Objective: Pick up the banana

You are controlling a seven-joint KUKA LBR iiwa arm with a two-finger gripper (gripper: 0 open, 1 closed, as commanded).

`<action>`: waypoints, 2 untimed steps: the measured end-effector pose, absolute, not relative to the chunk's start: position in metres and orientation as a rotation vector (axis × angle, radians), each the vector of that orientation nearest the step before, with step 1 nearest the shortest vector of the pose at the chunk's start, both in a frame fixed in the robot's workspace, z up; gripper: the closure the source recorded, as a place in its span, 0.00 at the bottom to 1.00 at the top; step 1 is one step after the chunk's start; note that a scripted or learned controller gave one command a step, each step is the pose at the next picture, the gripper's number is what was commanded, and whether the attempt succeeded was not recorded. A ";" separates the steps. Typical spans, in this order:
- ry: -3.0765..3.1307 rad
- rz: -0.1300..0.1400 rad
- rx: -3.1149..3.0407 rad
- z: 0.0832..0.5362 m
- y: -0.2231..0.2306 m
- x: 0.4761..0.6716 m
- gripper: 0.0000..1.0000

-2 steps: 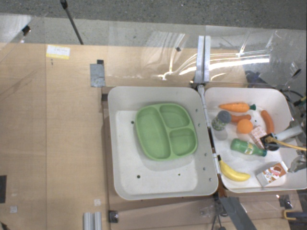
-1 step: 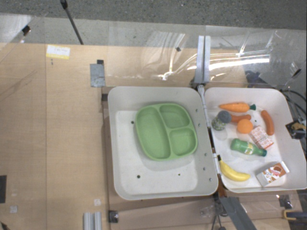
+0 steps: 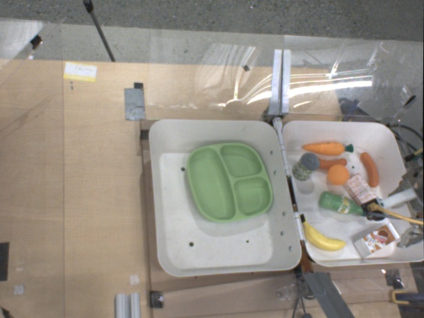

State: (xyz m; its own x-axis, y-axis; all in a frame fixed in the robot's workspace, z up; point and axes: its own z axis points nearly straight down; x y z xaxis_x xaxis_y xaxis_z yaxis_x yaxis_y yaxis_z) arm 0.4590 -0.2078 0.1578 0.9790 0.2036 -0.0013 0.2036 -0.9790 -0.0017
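The yellow banana (image 3: 322,238) lies near the front left corner of the right bin (image 3: 391,132), close to the wall shared with the other bin. My gripper (image 3: 409,234) comes in at the right bin's right edge, well to the right of the banana and partly cut off by the frame. A small red and white box (image 3: 377,240) lies between the gripper and the banana. Nothing shows between the gripper and the fruit besides that box.
The right bin also holds a carrot (image 3: 324,148), a grey can (image 3: 306,166), an orange (image 3: 338,174), a red sausage (image 3: 370,169), a green bottle (image 3: 339,204) and a pink packet (image 3: 361,187). A green divided plate (image 3: 229,181) sits in the left bin (image 3: 165,244).
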 end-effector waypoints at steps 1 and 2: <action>-0.920 -0.008 -3.008 0.352 -0.234 0.460 0.00; -0.606 -0.001 -3.083 0.226 -0.243 0.460 0.00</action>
State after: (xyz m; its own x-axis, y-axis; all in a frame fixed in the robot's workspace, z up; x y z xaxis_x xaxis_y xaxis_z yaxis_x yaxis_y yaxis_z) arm 0.4597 -0.2431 0.2259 0.9257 0.3783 0.0004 0.3783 -0.9257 0.0006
